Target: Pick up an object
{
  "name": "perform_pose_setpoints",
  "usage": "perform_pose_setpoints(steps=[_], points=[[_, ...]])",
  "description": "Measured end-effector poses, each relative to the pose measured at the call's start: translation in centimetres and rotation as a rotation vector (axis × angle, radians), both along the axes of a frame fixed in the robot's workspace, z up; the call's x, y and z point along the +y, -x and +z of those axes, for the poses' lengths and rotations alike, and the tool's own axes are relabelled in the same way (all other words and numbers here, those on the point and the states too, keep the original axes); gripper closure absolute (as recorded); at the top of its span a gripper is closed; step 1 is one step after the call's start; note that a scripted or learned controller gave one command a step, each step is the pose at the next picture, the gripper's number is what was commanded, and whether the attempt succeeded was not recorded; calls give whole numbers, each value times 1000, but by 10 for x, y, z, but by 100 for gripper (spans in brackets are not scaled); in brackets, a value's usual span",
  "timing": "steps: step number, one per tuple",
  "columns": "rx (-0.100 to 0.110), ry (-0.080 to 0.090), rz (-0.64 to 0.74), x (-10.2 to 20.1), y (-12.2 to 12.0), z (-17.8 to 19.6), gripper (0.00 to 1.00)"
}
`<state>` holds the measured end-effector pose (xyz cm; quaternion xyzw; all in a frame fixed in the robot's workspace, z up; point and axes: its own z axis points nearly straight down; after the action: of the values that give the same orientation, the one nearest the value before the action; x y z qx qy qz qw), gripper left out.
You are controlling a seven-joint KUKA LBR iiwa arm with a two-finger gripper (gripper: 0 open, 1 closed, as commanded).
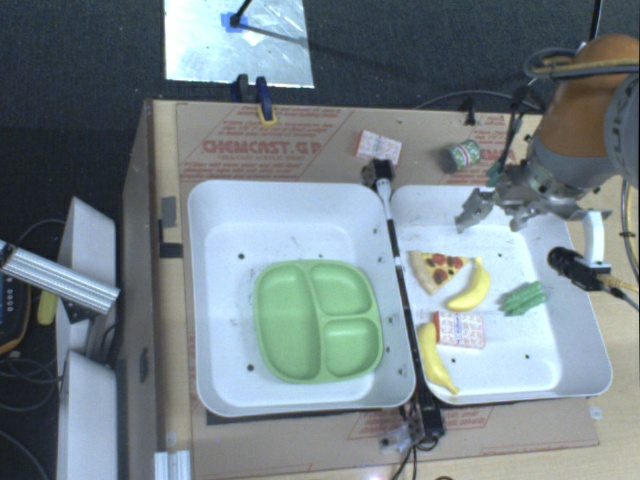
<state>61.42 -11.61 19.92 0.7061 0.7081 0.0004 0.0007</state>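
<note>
Five loose objects lie in the right bin (575, 368): a pizza slice (438, 268), a curved banana (472, 286) touching its right side, a second banana (435, 356) against the bin's left wall, a printed card (460, 329) just beside that banana, and a green piece (523, 297) nearer the right. Any of these satisfies the task. The gripper (497, 211) hangs over the far end of this bin, above bare floor, with its two fingers spread wide and nothing between them.

Probable faults from this position:
- A straight descent would likely close on nothing, since no object lies under the fingers.
- The pizza slice and curved banana touch; a grasp there may catch both or push one aside.
- The card lies flat (little edge to grip), so the fingers could slide over it.
- The second banana hugs the wall, which leaves little room for a finger on that side.

The left bin (220, 218) holds a green divided plate (318, 320). Both bins rest on a printed cardboard sheet (300, 138), which also carries a small can (463, 154). Dark carpet (80, 48) surrounds the bench.
</note>
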Motion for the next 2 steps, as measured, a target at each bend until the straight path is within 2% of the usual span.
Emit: perform_pose_setpoints(steps=[1,2], points=[[-1,0,-2,-13,11,-105,0],[-17,2,-2,-16,38,-109,0]])
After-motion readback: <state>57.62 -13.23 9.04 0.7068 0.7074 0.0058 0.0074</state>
